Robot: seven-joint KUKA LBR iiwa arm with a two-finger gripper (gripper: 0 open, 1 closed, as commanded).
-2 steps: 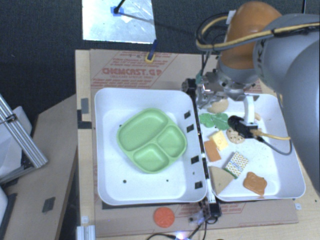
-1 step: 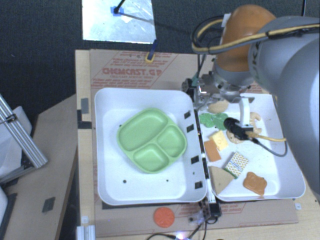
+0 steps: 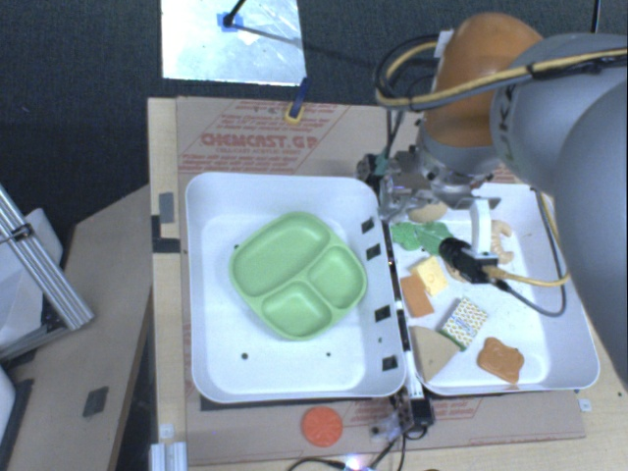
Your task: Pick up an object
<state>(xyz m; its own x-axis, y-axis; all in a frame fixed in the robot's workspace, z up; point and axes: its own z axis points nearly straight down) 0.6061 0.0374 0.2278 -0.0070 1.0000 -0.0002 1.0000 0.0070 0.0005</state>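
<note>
Candidate picks crowd the right bin's (image 3: 579, 361) back-left corner: green piece (image 3: 424, 234), tan piece (image 3: 429, 213), yellow block (image 3: 432, 277) close by. Gripper (image 3: 432, 199) low over them; jaw state: cannot tell. Risks, my read: clipping the bin wall, or nudging neighbours and closing on nothing.

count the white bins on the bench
2. The left bin holds a green divided plate; the right bin holds small food pieces under the arm.
</note>
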